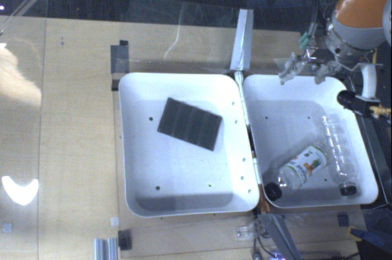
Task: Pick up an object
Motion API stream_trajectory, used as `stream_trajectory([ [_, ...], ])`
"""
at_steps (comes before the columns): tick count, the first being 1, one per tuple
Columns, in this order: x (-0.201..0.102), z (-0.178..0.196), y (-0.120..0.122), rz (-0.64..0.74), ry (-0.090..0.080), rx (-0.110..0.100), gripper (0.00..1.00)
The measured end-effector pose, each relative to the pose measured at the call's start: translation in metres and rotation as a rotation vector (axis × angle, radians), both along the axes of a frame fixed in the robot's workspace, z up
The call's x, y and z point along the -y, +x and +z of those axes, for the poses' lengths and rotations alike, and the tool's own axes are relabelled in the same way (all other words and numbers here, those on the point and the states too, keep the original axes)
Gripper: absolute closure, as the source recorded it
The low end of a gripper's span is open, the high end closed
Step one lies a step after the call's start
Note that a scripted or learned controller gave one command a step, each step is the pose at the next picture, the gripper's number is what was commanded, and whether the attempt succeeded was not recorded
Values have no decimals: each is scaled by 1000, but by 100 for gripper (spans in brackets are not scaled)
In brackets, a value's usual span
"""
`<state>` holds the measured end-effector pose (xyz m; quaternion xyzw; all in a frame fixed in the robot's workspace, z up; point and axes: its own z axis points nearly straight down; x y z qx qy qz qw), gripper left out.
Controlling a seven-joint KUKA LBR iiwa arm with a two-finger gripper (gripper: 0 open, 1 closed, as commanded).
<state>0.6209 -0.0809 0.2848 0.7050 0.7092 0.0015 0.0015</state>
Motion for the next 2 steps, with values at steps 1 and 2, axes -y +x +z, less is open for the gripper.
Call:
stream_trajectory([
  [1,58,-155,-86,-66,1,-2,0],
  [2,33,-191,-118,-90,1,0,0],
])
